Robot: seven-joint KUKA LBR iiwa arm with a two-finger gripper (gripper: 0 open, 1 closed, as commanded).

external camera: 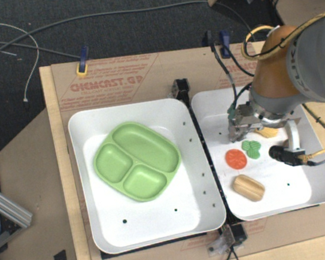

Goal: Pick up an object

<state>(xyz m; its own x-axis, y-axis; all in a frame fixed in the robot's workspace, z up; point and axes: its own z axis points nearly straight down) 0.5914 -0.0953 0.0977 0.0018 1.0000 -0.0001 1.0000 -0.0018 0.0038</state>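
The right bin [293,197] holds a flat red round piece [236,158], a small green leafy piece [252,148], a tan roll [248,187] and a yellowish piece [267,132] partly hidden under the wrist. My gripper [240,131] points down over the upper left part of this bin. It sits just above the red and green pieces and a little behind them. The grey arm with its orange band [274,70] comes in from the right.
The left bin [104,226] bears a green divided plate [137,160]. A black clamp [180,87] sits between the bins at the back. A black connector with a yellow cable [287,155] hangs over the right bin beside the green piece.
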